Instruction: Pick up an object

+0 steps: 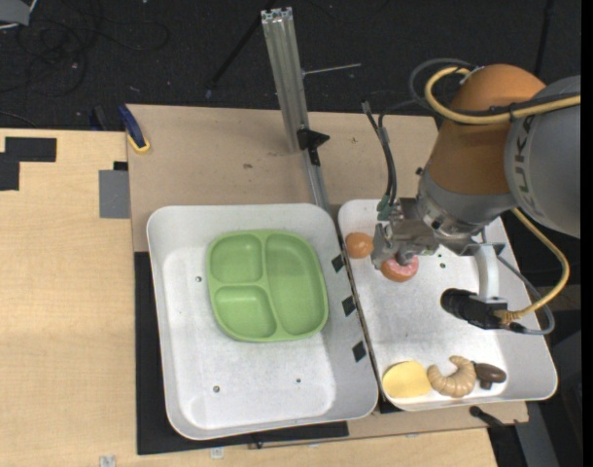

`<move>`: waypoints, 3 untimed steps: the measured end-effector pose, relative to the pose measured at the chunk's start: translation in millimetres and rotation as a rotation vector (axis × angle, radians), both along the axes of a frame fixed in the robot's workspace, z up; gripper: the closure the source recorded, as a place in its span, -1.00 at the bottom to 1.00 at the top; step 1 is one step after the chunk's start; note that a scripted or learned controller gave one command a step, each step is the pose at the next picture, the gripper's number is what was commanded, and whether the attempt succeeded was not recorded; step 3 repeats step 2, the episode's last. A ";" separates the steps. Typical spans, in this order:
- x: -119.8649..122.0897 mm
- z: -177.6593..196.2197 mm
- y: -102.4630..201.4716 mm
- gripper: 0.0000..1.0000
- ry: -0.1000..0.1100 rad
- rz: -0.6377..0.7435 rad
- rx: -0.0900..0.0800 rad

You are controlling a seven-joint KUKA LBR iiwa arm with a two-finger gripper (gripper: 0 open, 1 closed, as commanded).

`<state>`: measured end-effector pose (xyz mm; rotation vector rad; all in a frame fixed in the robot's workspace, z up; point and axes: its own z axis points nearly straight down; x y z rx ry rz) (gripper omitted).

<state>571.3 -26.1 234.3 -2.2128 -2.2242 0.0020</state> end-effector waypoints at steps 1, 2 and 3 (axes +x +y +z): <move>6.6 7.8 53.7 1.00 -0.002 0.000 -0.001; 8.4 -6.4 100.4 1.00 0.002 -0.001 -0.002; 8.4 -6.4 100.4 1.00 0.002 -0.001 -0.002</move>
